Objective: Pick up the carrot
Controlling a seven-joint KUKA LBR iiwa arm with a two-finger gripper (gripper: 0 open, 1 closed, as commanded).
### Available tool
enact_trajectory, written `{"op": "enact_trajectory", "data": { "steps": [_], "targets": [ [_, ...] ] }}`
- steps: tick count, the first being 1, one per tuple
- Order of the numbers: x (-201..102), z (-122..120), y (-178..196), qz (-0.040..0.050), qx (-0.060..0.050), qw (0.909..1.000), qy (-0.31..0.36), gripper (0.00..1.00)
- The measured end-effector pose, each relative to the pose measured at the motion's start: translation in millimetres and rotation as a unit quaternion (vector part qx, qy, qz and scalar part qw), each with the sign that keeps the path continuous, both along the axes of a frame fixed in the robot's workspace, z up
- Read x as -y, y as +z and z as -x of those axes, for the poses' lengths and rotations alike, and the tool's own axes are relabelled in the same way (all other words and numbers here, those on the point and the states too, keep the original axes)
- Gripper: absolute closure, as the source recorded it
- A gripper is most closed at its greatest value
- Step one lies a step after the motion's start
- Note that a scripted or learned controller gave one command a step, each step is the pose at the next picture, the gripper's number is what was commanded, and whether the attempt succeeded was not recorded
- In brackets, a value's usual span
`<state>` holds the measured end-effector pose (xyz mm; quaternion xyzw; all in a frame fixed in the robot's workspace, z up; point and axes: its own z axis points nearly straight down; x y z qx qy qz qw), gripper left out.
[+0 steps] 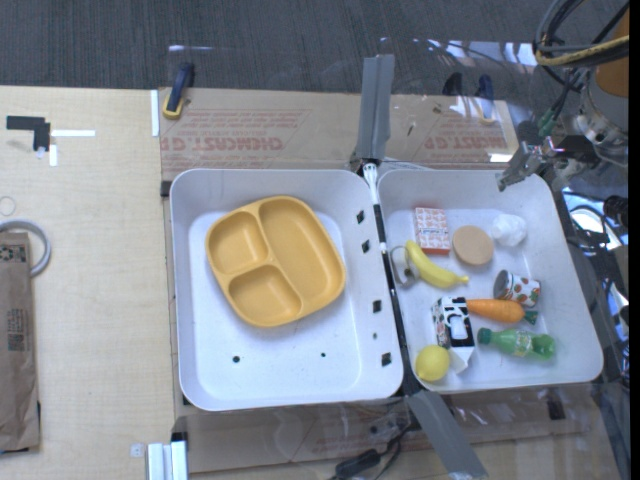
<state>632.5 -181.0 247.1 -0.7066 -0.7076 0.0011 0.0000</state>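
Observation:
The carrot [497, 311], orange with a green stub at its right end, lies on its side in the right bin [560, 268], right of centre. My gripper [522, 166] hangs above the right bin's far right corner, well behind the carrot and apart from it. Nothing shows in its grasp.
Around the carrot lie a small printed can [520, 288], a green bottle [518, 343], a black-and-white carton [455, 323], a lemon [433, 363], a banana [434, 268], a tan disc [473, 246] and a red box [431, 230]. A yellow divided plate [275, 260] sits in the left bin [200, 358].

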Motion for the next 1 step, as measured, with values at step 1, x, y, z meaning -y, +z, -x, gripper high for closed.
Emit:
{"op": "enact_trajectory", "data": {
  "steps": [1],
  "targets": [
    [-46.7,-12.0,66.1,0.0005,0.001,0.9988,0.05,0.0]
  ]
}}
